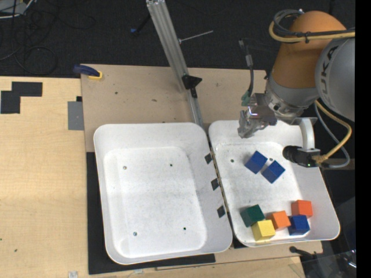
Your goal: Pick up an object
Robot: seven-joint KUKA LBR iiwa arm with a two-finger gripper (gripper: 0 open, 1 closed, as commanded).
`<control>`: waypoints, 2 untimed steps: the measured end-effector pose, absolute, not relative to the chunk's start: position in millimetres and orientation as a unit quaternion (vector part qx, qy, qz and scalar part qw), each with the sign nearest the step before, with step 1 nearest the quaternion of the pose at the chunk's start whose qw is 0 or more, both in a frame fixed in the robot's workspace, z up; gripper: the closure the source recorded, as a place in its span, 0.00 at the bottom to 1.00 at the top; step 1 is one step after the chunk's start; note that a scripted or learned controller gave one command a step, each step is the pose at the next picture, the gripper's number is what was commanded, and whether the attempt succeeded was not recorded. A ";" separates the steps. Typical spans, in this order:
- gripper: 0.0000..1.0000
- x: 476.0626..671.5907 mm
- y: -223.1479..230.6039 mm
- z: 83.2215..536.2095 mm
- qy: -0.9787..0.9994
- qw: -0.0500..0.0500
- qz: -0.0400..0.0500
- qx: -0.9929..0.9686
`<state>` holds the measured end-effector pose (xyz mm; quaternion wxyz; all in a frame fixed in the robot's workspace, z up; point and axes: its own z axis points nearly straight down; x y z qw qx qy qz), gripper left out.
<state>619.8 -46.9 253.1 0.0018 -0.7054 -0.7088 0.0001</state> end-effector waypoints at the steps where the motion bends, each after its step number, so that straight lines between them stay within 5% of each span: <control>1: 1.00 624.2 -3.8 251.1 -0.708 0.001 0.000 -0.706; 2: 1.00 634.4 53.3 240.5 -0.709 0.002 0.000 -0.706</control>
